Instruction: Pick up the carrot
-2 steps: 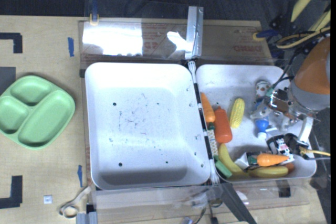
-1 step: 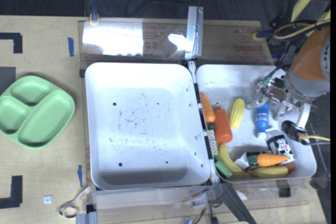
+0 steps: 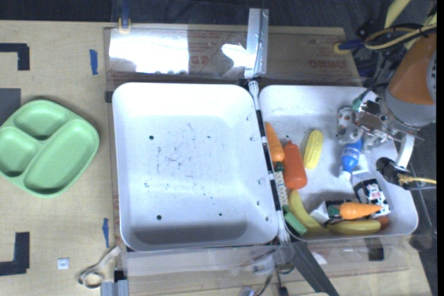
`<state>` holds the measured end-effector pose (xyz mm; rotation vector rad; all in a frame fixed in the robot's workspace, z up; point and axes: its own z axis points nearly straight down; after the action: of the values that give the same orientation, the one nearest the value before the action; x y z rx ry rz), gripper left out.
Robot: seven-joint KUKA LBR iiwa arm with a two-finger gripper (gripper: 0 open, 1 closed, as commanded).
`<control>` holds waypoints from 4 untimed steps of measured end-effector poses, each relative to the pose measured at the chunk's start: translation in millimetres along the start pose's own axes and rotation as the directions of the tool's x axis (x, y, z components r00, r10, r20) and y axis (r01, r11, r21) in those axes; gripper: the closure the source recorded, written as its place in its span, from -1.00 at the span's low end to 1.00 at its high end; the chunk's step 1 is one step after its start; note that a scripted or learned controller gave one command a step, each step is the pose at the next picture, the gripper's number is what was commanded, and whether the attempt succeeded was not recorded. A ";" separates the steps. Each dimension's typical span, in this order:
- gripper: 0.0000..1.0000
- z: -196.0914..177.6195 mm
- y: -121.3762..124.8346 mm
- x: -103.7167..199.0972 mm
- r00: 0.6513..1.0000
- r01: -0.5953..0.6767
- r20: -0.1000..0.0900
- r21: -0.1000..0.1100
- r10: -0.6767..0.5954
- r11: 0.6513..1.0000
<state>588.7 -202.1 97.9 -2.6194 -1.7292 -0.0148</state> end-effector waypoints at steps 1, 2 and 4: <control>1.00 9.5 43.7 57.5 0.971 0.239 0.008 0.033 -0.240 0.970; 1.00 12.1 27.7 84.0 0.952 0.305 0.008 0.004 -0.305 0.952; 1.00 -85.3 22.2 148.5 0.900 -0.435 0.010 -0.001 0.435 0.901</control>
<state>666.9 -74.9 184.7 -2.9416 -1.1024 0.0009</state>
